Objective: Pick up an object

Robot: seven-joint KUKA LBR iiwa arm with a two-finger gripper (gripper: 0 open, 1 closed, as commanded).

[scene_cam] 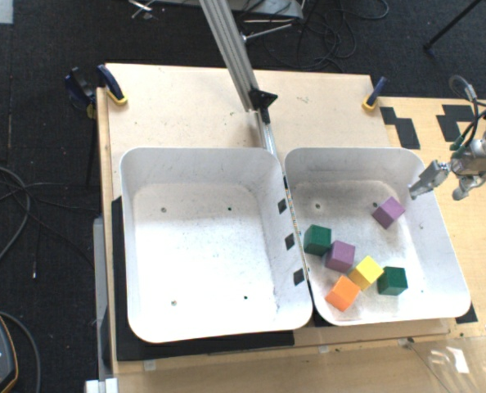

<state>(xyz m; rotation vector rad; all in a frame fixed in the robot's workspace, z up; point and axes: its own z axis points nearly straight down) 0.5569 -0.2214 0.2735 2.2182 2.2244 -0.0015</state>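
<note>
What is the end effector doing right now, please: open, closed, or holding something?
End effector: at the right bin's far right rim, holding nothing visible; open or closed cannot be told. The nearest purple block lies apart from it.

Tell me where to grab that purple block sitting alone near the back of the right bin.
Judging by its pose, take the lone purple block from straight above, closing on two opposite flat side faces. It sits turned at an angle to the right bin, so the wrist likely needs rotating to match. Bare floor surrounds it, apart from the cluster.
</note>
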